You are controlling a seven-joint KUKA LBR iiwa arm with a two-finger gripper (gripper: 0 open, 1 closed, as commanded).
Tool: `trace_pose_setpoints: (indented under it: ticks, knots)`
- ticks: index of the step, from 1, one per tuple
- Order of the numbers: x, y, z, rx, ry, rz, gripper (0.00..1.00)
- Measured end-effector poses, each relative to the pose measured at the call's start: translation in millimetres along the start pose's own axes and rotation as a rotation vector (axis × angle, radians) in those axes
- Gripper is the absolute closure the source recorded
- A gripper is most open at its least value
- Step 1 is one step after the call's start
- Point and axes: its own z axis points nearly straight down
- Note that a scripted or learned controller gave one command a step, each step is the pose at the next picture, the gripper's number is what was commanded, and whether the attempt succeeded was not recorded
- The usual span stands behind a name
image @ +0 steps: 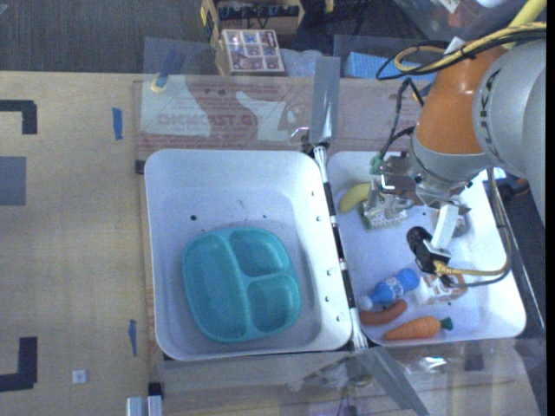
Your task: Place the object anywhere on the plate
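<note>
A teal divided plate [241, 282] lies in the left white bin [173, 180]. My gripper [386, 213] hangs low over the upper left part of the right bin [503, 306], just right of a yellow banana [352, 198]. Under the orange wrist band the gripper's tip is a grey cluster, and nothing can be made out in it. At the front of the right bin lie a blue toy [393, 289], a red-brown sausage [383, 313] and an orange carrot [414, 328].
The arm's grey and orange body [468, 102] covers the right bin's back right corner, with cables trailing to a small white piece [436, 289]. A metal divider [334, 232] separates the bins. Cardboard boxes [251, 24] stand behind the bench.
</note>
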Motion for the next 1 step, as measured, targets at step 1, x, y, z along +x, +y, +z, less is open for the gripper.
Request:
trace_pose_setpoints:
  ticks: [1]
  knots:
    - [29.4,8.6,0.0,-0.004,0.000,0.037,1.00]
